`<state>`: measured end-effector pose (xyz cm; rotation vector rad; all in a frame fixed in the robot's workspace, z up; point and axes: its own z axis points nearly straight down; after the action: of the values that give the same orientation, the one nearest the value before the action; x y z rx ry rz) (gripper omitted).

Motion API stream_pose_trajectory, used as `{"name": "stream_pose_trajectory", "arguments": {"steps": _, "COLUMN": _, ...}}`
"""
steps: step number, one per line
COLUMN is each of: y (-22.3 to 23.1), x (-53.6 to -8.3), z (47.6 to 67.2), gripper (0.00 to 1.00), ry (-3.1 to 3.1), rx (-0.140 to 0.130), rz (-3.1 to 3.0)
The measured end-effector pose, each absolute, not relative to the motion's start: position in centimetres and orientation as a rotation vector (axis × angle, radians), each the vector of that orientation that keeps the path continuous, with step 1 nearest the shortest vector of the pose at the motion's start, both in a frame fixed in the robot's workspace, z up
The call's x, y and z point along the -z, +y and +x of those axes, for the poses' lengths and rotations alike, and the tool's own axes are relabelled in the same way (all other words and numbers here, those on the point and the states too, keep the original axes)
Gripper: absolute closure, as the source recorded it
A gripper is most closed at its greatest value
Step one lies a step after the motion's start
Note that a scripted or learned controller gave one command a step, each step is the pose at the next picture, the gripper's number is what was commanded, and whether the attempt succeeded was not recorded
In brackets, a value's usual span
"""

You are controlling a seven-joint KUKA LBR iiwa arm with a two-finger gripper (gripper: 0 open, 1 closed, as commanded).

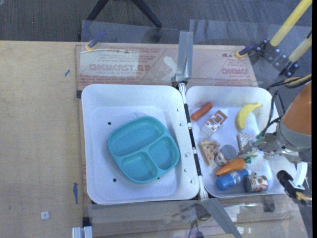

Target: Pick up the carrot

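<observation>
Far to the left of the end effector, the left bin (94, 133) holds a teal divided plate (143, 148), lying flat near the middle of that bin. Both bins stand on the wooden tabletop (34, 133).

In the right bin (225, 90), up and to the left of the end effector, there is a small sausage (201, 111), and beside it a small brown and white carton (214, 121). Lower, a waffle-like piece (209, 151) lies near the bin's left wall. The carrot (232, 166) lies just to the lower left of the end effector, its green top pointing toward it; I cannot tell if they touch. Under the carrot there is a blue bottle (231, 180) and a small can (256, 183). A banana (246, 115) lies above the end effector.

The end effector (258, 144) is low over the right side of this bin, under the grey arm with its orange band (299, 114). How wide it stands open, I cannot tell, and I see nothing clearly in its grasp.
</observation>
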<state>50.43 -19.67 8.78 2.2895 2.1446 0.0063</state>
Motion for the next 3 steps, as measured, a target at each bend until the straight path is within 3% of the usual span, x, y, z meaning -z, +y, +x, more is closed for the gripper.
{"name": "stream_pose_trajectory", "arguments": {"steps": 1, "y": -19.7, "x": -9.7, "z": 50.6, "gripper": 1.0, "ry": 2.142, "rx": -0.009, "rz": 2.289}}
{"name": "stream_pose_trajectory", "arguments": {"steps": 2, "y": -20.3, "x": -19.5, "z": 50.5, "gripper": 1.0, "ry": 1.937, "rx": 0.002, "rz": 2.473}}
{"name": "stream_pose_trajectory", "arguments": {"steps": 3, "y": -16.7, "x": -31.1, "z": 57.0, "gripper": 1.0, "ry": 1.547, "rx": 0.004, "rz": 2.734}}
